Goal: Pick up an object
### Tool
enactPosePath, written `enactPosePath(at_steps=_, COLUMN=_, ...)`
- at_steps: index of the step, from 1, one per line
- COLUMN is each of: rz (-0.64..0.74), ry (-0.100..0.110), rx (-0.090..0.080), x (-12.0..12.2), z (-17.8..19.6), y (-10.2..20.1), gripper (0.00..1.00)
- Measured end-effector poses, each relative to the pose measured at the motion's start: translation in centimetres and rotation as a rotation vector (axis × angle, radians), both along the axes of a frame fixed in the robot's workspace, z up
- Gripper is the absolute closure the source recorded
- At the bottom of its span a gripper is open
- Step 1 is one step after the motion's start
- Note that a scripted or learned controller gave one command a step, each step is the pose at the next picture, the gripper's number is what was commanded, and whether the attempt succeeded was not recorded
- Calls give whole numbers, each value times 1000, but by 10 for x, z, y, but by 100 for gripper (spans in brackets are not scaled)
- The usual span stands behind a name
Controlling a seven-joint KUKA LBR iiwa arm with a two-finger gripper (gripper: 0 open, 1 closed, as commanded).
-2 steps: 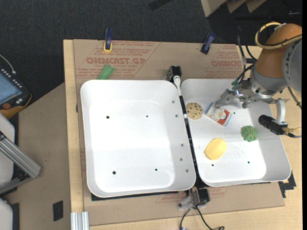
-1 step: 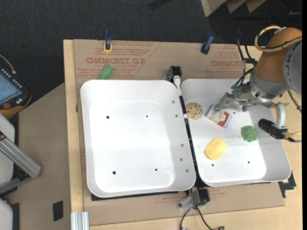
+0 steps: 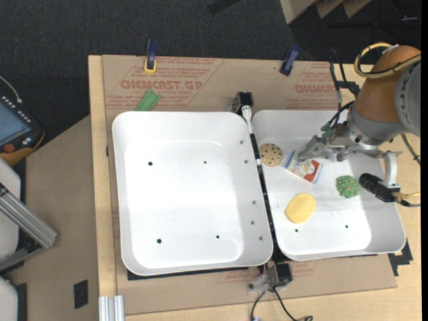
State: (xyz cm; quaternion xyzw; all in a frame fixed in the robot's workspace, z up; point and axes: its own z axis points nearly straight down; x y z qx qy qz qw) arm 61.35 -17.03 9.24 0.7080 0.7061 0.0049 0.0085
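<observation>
yellow lump (image 3: 301,207), rounded and soft-looking, lies in the near part of the right bin (image 3: 334,246), below and a little to the left of the tool (image 3: 314,150). arm reaches in from the right, orange band above the wrist, grey body over the far right corner of that bin. tool sits low over the small red-and-white packet (image 3: 304,168), its tip just beside or touching the packet's upper edge; contact not resolvable from this angle. tool state: cannot tell, the tip is too small and too dark to read. nothing is seen held. round speckled cookie-like disc (image 3: 270,154) lies just left of the tool, near the divider between the bins. green knobbly piece (image 3: 347,186) lies to the right of and below the tool, next to a black part of the arm's hardware. left bin (image 3: 134,179) lies well to the left of the tool. judgement: step in hand is the approach and descent on a target, most likely the packet, with no grasp made yet. next move calls for centring over the packet, which lies flat and thin, so a low, square closure is needed; risk of sliding it instead of pinching it.
</observation>
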Motion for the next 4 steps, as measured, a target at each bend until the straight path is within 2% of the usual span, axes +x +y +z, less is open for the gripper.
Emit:
enactPosePath(at_steps=1, rz=1, ry=1, rx=-1, x=-12, z=0, y=14, gripper=0)
enactPosePath(at_steps=2, rz=1, ry=1, rx=-1, x=-12, z=-1, y=14, gripper=0)
enactPosePath(at_steps=3, rz=3, ry=8, rx=6, x=10, z=-2, y=-15, gripper=0)
enactPosePath(at_steps=4, rz=4, ry=5, rx=-2, x=20, z=-2, y=14, gripper=0)
